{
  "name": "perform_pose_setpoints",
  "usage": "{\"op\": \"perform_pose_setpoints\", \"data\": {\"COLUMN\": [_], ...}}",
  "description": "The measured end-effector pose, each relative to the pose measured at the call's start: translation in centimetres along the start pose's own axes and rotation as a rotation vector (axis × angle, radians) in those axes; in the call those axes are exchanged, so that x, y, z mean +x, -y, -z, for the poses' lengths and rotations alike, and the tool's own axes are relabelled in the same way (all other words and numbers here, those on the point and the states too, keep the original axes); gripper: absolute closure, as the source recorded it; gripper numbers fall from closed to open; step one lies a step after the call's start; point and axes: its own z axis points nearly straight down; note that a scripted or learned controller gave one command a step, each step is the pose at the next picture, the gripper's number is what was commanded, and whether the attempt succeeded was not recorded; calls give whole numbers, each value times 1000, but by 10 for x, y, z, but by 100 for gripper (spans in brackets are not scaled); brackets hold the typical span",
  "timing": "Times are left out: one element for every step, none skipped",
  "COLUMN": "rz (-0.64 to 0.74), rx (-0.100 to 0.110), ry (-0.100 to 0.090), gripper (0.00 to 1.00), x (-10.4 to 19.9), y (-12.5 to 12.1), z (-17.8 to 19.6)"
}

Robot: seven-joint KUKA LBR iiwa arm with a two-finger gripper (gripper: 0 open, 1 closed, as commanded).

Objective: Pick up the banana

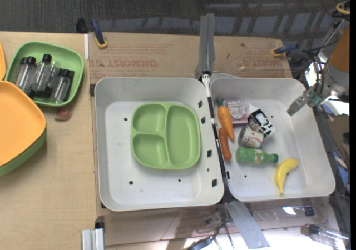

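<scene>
The yellow banana (285, 172) lies in the front right part of the right bin (320, 185), just right of a green bottle (256, 156). My gripper (301, 104) hangs over the right bin's back right area, well behind the banana and a little to its right. Nothing shows in the gripper. The arm's orange band (340, 49) is at the view's right edge.
Also in the right bin are an orange carrot (224, 120), a red chili (225, 144), a small can (250, 137), a black and white object (261, 122) and a pink packet (237, 109). A green divided plate (167, 135) sits in the left bin (111, 188). A green tray of bottles (45, 74) and orange plates (19, 132) stand at the far left.
</scene>
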Motion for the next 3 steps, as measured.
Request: {"op": "perform_pose_setpoints", "data": {"rz": [206,462,126], "rx": [-3,-3,-2], "ry": [4,3,1], "gripper": [100,100,100], "x": [-21,-25,-9], "y": [-37,-42,-14], "z": [30,24,130]}}
